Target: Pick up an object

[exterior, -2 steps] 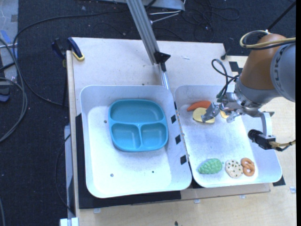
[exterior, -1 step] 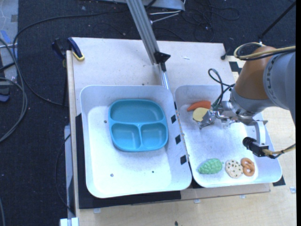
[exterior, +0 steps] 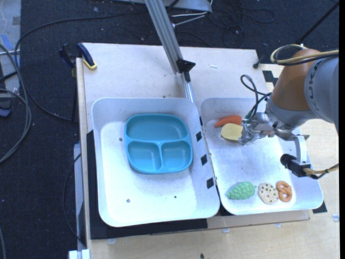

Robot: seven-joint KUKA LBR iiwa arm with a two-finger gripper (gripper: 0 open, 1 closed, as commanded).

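**Camera view: arm low over the right bin, pincer at a yellow piece**

Camera view, looking down at a slant: the pale desk [exterior: 135,69] fills the middle of the frame and carries two shallow white bins side by side. No brand, label or writing can be read anywhere. The left bin [exterior: 151,198] holds a blue divided plate [exterior: 159,143] with three compartments, sitting in its upper half. The right bin [exterior: 264,161] takes the grey arm with its orange band [exterior: 294,85], which comes in from the right edge. Its pincer [exterior: 247,134] sits at the right edge of a yellow piece [exterior: 232,132] in the bin's upper left; whether the fingers are spread or pressed together, I cannot tell. The yellow piece lies with its long axis roughly left to right. Just above it, touching, an orange carrot-like piece [exterior: 228,121] lies along the same line. Along the bin's lower edge sit a green bumpy lump [exterior: 240,191], a cookie [exterior: 266,193] and a pretzel [exterior: 284,191], in a row.
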